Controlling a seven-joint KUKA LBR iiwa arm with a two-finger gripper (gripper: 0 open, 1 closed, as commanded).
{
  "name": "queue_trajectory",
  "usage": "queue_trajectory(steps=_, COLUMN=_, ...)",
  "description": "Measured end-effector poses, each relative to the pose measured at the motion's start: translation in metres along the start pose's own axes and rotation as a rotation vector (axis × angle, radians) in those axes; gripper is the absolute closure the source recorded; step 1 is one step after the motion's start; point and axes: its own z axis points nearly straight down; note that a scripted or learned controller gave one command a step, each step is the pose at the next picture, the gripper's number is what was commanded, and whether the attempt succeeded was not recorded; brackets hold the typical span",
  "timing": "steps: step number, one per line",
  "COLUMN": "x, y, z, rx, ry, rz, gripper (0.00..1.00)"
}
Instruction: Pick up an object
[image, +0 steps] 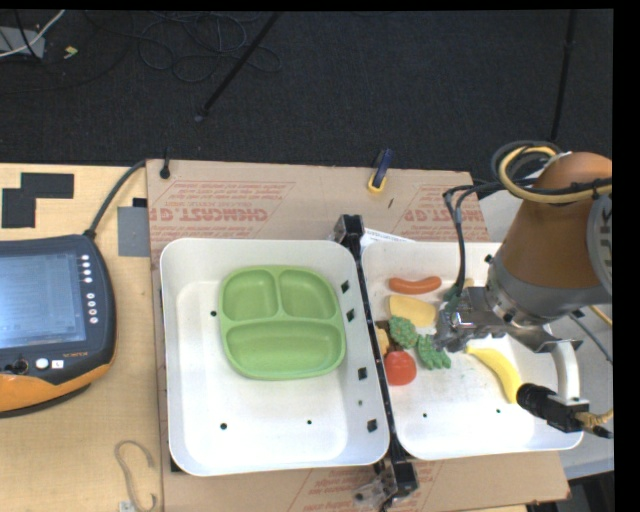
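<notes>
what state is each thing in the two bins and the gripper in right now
green divided plate: flat in the left bin, upright
hot dog: lying in the right bin
cheese slice: lying flat
green toy vegetable: lying at the gripper
tomato: resting
banana: lying loose

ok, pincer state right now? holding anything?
Pincer: over the right bin, down at the green toy vegetable; open or closed cannot be told, no grasp visible.

We take this for a robotics lab: a grey handheld control pendant with a screen (50, 310), loose black cables on dark carpet (190, 50), a cardboard-covered bench (260, 205).
</notes>
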Motion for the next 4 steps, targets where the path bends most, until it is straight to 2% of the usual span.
queue_trajectory(steps=1, x=0.046, y=0.036, z=0.007, rx=0.001, ry=0.001, rz=-0.002, gripper=1.0)
queue_trajectory(steps=2, x=0.076, y=0.085, z=0.001, rx=-0.001, ry=0.001, rz=-0.001, gripper=1.0)
queue_trajectory(steps=3, x=0.095, y=0.109, z=0.002, rx=0.001, ry=0.0, rz=0.002, gripper=1.0)
queue_trajectory(steps=4, x=0.095, y=0.098, z=0.019, rx=0.006, ry=-0.001, rz=0.003, gripper=1.0)
